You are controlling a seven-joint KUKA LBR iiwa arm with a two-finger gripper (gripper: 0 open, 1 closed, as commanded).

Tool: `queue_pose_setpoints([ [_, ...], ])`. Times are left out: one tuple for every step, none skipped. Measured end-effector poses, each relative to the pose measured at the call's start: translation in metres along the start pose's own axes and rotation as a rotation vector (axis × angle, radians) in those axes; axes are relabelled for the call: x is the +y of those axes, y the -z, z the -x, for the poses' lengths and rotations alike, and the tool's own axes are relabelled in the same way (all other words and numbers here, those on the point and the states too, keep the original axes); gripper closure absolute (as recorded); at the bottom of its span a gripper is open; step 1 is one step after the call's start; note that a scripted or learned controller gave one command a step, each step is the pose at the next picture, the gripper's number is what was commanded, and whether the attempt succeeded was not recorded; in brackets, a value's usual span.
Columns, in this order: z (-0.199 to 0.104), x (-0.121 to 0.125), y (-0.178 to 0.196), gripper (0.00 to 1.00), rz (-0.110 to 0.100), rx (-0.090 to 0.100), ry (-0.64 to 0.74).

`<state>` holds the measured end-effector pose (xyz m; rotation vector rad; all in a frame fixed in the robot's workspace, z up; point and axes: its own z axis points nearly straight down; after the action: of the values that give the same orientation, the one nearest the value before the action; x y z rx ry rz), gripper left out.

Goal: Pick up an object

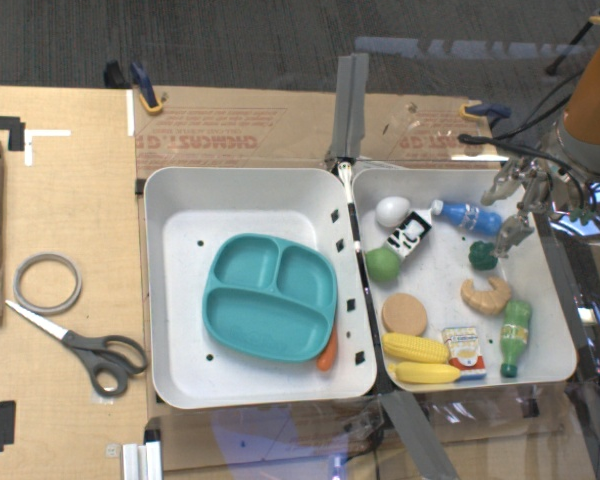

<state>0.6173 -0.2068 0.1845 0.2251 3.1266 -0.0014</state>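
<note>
The claw (517, 218) hangs over the upper right part of the right-hand shallow white bin (554, 268), its metal fingers pointing down and to the left. Whether those fingers are spread or pressed together cannot be told, and nothing is seen between them.

The relation that matters lies just below the fingertips: a small dark green rounded object (482, 257) sits on the bin floor slightly down and left of the claw, nearly touching it. It looks like the likeliest thing to be picked. Being round, it has no clear long axis. A blue plastic bottle (469, 216) lies just to the claw's left, with its long axis running left to right.

Farther out in the same bin are one tan croissant (486, 294), one green plastic bottle (513, 337), one white egg (391, 210), one black-and-white block (409, 235), one green ball (383, 263), one round tan biscuit (405, 315), one yellow corn cob (415, 347), one yellow banana (426, 373) and one small printed carton (463, 346).

The left white bin (170, 298) holds one teal divided plate (270, 298) and one orange carrot (327, 353). On the bench (60, 258) lie one tape ring (47, 282) and one pair of grey-handled scissors (85, 348).
</note>
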Motion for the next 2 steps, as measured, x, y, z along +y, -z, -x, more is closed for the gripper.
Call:
queue_pose_setpoints([
  [0.034,-0.001,-0.091,0.0,0.0,0.001,-0.003],
  [0.005,0.015,-0.091,0.0,0.0,0.002,-0.058],
])
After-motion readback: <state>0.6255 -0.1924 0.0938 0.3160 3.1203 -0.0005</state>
